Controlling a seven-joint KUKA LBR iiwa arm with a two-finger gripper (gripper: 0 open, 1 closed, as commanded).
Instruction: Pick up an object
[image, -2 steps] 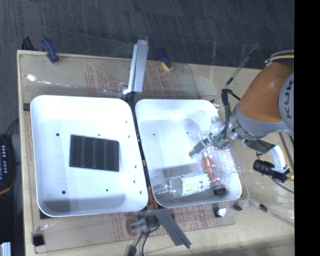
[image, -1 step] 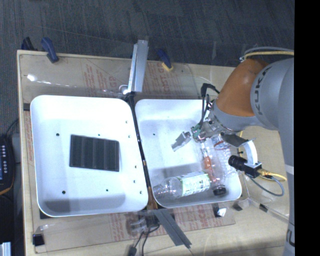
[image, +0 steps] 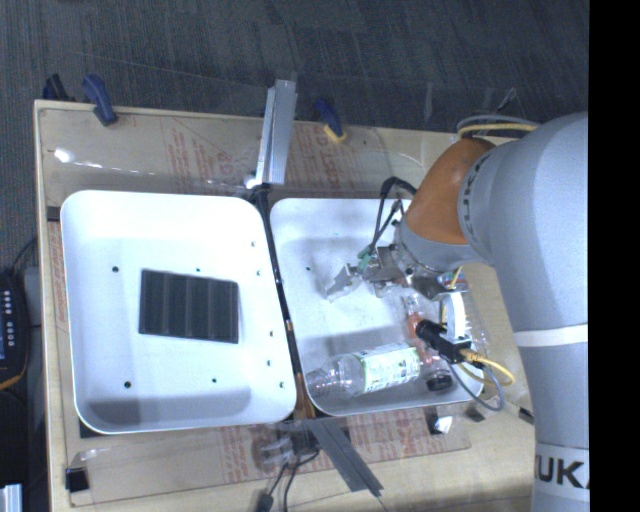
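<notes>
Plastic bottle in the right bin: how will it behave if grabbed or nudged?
The plastic bottle lies on its side along the near wall of the right bin, so a nudge would probably roll it. It looks clear and mostly empty, so likely light. Thin walls may dent under a squeeze, and the smooth surface could slip from the end effector.

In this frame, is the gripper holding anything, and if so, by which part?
Nothing is seen held. The gripper hangs over bare floor of the right bin, apart from the plastic bottle lying along the near wall.

Clear plastic bottle (image: 375, 370), on its side, right bin's (image: 300, 300) near edge
</notes>
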